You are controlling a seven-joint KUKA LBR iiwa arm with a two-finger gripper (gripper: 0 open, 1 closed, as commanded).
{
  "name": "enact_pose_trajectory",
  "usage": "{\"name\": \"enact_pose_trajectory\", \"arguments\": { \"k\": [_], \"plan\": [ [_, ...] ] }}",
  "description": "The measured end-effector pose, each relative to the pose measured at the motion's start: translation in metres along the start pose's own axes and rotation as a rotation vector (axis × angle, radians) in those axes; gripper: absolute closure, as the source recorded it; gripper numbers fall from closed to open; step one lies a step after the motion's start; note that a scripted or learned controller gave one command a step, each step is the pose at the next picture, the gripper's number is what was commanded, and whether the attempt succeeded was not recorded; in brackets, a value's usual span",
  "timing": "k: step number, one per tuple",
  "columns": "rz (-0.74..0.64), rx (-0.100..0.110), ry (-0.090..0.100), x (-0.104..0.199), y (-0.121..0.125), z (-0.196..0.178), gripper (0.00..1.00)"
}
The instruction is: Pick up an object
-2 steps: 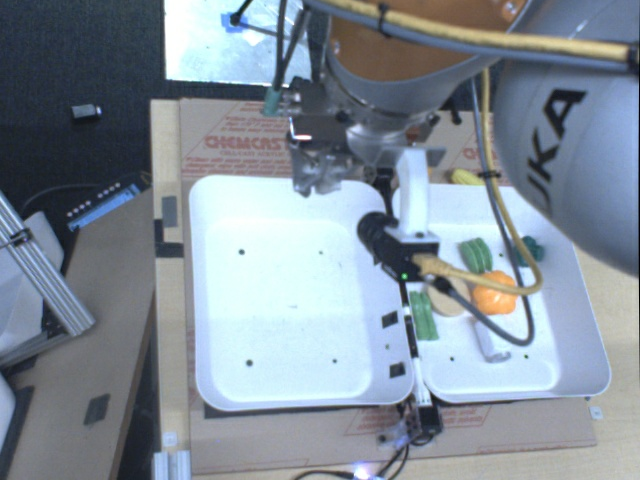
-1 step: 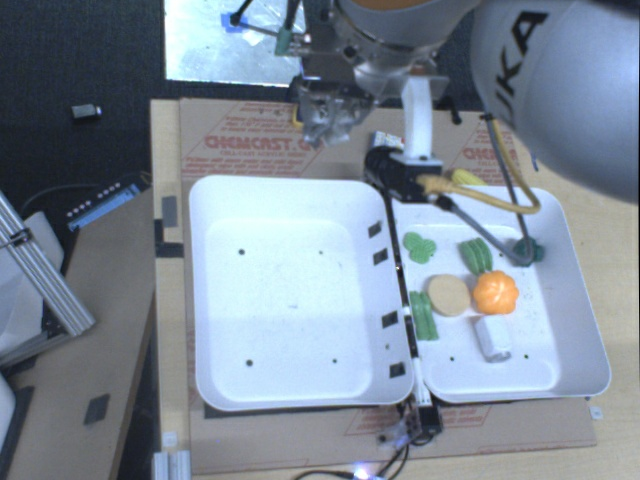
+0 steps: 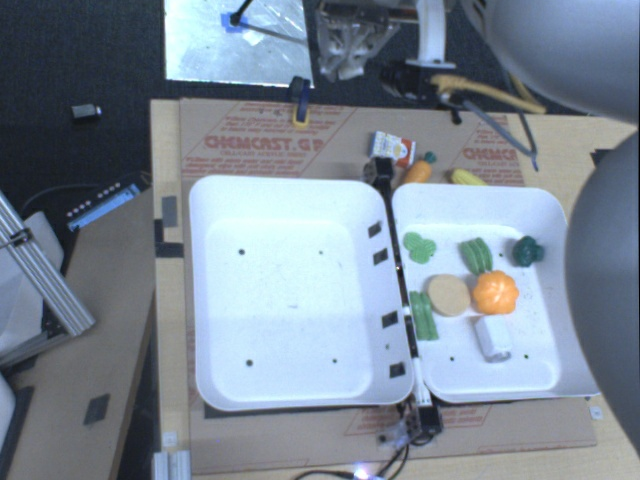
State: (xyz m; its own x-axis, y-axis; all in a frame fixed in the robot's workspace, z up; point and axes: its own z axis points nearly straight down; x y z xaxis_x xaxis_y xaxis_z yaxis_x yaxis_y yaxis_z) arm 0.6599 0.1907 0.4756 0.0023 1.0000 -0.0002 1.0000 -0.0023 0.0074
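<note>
Worktop (image 3: 110, 298) carries a cardboard sheet (image 3: 260, 138) with two white bins side by side. Grey arm (image 3: 560, 28) fills the upper right, raised well above everything. Left bin (image 3: 215, 228) is the bigger-looking one. Right bin (image 3: 545, 218) holds all the candidates: orange round fruit (image 3: 495, 291) just beside a tan disc (image 3: 449, 295), a white block (image 3: 491, 338) below them, a green ridged piece (image 3: 476, 255), a long green pod (image 3: 422, 316) by the divider, a green leaf shape (image 3: 420, 249), dark broccoli (image 3: 527, 251) near the far wall. A carrot (image 3: 417, 172) and a yellow piece (image 3: 466, 178) lie outside on the cardboard. Pincer (image 3: 345, 53) hangs beyond the bins at the top; can't tell if it's open or closed, nothing visibly held. Step looks like pre-approach: next needs travel over the right bin, then descent on one item.
</note>
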Motion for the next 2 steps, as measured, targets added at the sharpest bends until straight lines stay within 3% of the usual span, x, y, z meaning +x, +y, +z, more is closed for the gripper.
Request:
{"name": "enact_pose_trajectory", "arguments": {
  "k": [1,2],
  "plan": [
    [-0.006,0.015,0.000,0.003,-0.078,0.062,1.00],
    [-0.009,0.021,-0.002,0.011,-0.180,0.144,1.00]
  ]
}}
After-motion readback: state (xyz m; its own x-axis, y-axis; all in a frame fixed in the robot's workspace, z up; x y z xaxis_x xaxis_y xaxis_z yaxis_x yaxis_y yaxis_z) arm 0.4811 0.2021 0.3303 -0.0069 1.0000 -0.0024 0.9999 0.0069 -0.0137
